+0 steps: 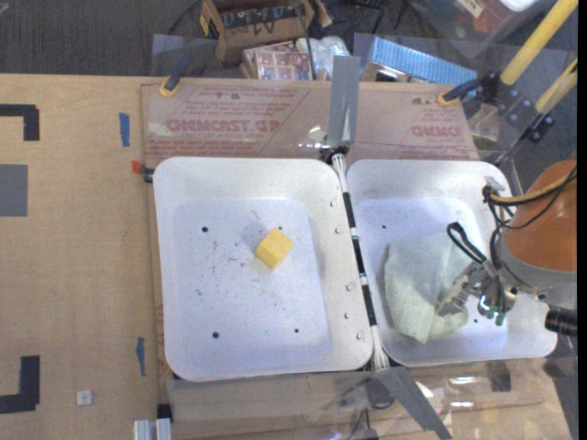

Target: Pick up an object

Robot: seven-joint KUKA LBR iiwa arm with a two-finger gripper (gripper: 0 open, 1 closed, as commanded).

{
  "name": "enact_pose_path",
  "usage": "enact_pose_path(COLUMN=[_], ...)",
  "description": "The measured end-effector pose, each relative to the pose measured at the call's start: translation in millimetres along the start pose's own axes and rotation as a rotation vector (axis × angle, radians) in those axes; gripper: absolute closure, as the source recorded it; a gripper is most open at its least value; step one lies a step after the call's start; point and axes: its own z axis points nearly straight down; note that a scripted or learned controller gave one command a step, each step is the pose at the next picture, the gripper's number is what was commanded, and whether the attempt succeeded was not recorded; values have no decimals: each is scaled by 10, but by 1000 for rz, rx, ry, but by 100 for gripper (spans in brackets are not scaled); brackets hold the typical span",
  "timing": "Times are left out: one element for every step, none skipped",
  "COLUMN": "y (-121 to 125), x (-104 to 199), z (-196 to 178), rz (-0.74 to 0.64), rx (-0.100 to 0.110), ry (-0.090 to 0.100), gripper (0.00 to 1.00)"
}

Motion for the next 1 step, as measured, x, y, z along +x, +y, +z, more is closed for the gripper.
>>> enact_pose_path(y=[-331], x=[-211], z=[-103], rz=[109], rx=[5], ry=[4], gripper=[100])
